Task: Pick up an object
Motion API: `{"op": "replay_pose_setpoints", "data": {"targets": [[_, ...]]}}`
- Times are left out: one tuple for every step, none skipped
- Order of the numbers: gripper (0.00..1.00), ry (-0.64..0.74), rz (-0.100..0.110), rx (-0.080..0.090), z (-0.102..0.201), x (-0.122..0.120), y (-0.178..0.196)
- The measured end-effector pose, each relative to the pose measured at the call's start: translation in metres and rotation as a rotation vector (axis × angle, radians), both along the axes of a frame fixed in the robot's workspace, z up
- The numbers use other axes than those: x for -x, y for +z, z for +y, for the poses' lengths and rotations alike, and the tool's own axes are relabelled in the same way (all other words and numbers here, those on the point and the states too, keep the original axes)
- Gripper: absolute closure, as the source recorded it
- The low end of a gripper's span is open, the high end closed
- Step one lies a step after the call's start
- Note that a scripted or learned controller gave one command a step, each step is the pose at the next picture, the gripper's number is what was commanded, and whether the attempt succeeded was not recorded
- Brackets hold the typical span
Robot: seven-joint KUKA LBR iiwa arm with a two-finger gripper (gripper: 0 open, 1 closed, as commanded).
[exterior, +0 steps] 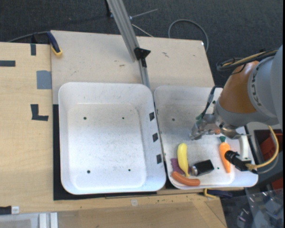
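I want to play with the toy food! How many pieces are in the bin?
3, all in the right bin: a banana, a hot dog below it, a carrot rightward. The arm may hide more.

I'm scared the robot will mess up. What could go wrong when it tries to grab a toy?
1. The yellow banana, black block and red sausage lie crowded together, so the end effector might knock one while reaching another.
2. The orange carrot lies by the right bin's rim, partly under the arm, making a clean grab tricky.
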State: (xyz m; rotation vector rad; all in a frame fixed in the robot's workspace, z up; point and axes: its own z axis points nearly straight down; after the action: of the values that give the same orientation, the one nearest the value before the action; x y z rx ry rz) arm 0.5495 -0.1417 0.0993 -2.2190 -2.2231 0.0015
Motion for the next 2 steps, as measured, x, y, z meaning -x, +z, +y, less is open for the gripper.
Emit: {"op": "replay_pose_setpoints", "data": {"targets": [[1.0,0.0,-0.003,0.0,0.004,-0.002,0.043],[1.0,0.0,-0.004,0.0,0.01,0.003,0.088]]}}
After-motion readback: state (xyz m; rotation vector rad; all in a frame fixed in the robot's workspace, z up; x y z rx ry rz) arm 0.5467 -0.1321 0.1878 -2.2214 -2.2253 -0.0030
